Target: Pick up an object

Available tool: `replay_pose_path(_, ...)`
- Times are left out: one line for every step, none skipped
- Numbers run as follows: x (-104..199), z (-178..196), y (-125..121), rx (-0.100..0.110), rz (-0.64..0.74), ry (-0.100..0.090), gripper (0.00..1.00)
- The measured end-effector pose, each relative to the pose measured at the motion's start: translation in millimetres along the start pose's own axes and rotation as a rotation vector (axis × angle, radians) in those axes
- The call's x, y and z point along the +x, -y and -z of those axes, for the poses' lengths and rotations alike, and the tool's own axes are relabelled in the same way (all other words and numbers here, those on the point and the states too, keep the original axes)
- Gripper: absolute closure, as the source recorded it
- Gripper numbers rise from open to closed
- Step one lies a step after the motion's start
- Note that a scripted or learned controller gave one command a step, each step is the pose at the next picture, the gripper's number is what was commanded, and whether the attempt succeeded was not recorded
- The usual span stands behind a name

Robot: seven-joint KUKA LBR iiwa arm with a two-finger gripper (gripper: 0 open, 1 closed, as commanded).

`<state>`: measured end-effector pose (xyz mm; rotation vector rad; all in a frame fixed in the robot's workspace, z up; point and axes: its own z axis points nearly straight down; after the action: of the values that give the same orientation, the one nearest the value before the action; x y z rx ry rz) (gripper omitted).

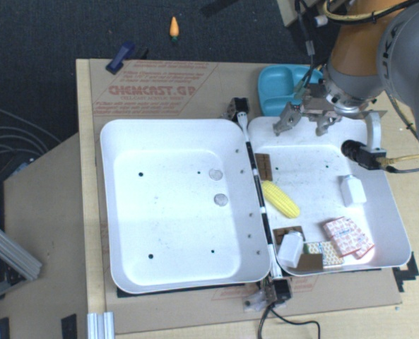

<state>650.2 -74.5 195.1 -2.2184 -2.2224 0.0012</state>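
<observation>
My gripper hangs over the far edge of the right bin, fingers spread apart and open with nothing between them. Below it in that bin lie a yellow corn cob, a brown block against the left wall, and a white block at the right. A red-and-white patterned packet, a small patterned box and a brown-and-white piece crowd the near corner.
The left bin holds two small grey discs. A blue tray sits behind the right bin, close to the gripper. A blue item and a small orange item lie beyond the bench.
</observation>
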Motion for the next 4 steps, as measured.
replay_pose_path(0.4, 10.4, -0.6, -0.002, 0.001, 0.000, 1.00)
replay_pose_path(0.4, 10.3, -0.5, -0.002, 0.001, 0.000, 0.00)
replay_pose_path(0.7, 20.9, -1.2, -0.004, 0.001, 0.001, 1.00)
replay_pose_path(0.7, 20.5, -1.1, -0.003, 0.001, 0.001, 0.00)
